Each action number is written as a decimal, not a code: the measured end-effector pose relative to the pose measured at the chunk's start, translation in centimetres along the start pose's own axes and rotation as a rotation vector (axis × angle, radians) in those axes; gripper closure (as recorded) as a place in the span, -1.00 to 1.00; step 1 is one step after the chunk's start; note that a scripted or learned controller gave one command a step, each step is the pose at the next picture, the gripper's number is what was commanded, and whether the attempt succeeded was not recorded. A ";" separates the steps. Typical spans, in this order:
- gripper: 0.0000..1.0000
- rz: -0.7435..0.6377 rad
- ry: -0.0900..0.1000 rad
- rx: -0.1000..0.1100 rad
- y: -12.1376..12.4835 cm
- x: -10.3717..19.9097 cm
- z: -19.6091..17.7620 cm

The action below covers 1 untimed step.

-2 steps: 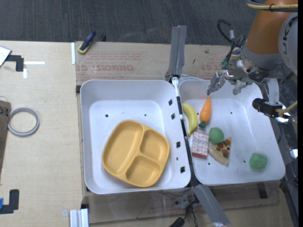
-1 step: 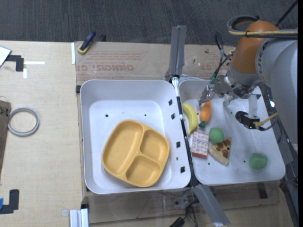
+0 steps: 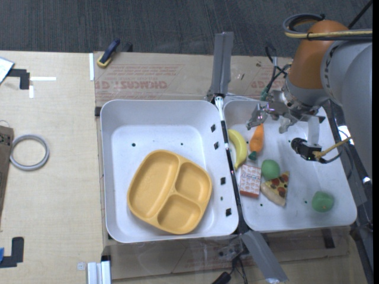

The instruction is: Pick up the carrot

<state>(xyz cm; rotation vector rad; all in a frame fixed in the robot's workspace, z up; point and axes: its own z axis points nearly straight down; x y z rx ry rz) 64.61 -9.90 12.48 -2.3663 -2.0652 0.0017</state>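
Observation:
The orange carrot (image 3: 256,139) with a green end lies in the right bin (image 3: 340,218), near its back left, beside a yellow banana (image 3: 238,147). My gripper (image 3: 271,122) hangs low over the back of that bin, just up and to the right of the carrot. Its fingers stand apart, and the left fingertip (image 3: 256,120) is right at the carrot's upper end. Nothing sits between the fingers.
The right bin also holds a green ball (image 3: 270,169), a red-and-white box (image 3: 249,180), a pizza slice (image 3: 276,189) and a second green piece (image 3: 323,202). A yellow divided plate (image 3: 170,191) lies in the left bin (image 3: 112,158). A tape roll (image 3: 26,152) rests on the bench at left.

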 end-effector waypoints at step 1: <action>1.00 0.001 0.000 0.000 0.0 -0.1 -0.9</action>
